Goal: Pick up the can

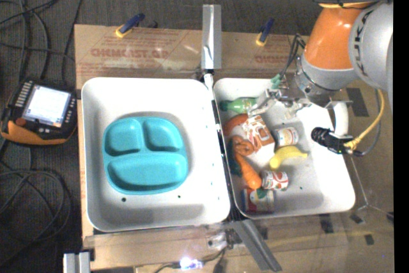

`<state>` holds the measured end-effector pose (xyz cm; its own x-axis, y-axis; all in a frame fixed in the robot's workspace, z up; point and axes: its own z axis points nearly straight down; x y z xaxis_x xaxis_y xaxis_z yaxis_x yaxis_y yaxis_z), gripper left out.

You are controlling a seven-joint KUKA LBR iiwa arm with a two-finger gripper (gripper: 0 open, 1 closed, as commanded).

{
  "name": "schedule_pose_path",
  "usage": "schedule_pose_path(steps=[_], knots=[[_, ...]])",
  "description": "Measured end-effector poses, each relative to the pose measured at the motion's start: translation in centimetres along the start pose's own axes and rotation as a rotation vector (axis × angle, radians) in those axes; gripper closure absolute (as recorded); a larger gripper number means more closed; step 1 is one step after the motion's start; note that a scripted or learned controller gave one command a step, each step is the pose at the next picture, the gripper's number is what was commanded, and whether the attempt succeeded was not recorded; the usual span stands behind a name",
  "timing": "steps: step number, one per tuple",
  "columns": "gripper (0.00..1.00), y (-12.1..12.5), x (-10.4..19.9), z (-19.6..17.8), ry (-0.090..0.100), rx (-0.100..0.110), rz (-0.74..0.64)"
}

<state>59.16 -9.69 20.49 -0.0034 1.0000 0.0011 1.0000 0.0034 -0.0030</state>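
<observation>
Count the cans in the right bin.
3, possibly more hidden under clutter: one can mid-bin beside the banana, one can below the banana, one can at the bin's near edge.

So the left bin (pixel 89 99) has a blue divided plate (pixel 147 155) in it, the right bin (pixel 339 192) is a jumble: a can (pixel 287 136) mid-bin, banana (pixel 287 155) just below it, carrot (pixel 246 169) to the left. Gripper (pixel 271 99) hangs over the bin's upper part, arm (pixel 345 41) coming in from upper right

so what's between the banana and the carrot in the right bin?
In the camera view, a red-labelled can lies between the banana and the carrot.
</observation>
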Motion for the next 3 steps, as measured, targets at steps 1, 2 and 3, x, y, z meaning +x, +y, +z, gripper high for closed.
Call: schedule_pose_path(steps=[1, 2, 3], knots=[[0.00, -0.6, -5.6, -1.4, -0.002, -0.001, 0.014], [0.00, -1.2, -9.8, 11.2, 0.002, 0.000, 0.275], [1.00, -1.2, -9.8, 10.3, 0.002, 0.002, 0.275]])
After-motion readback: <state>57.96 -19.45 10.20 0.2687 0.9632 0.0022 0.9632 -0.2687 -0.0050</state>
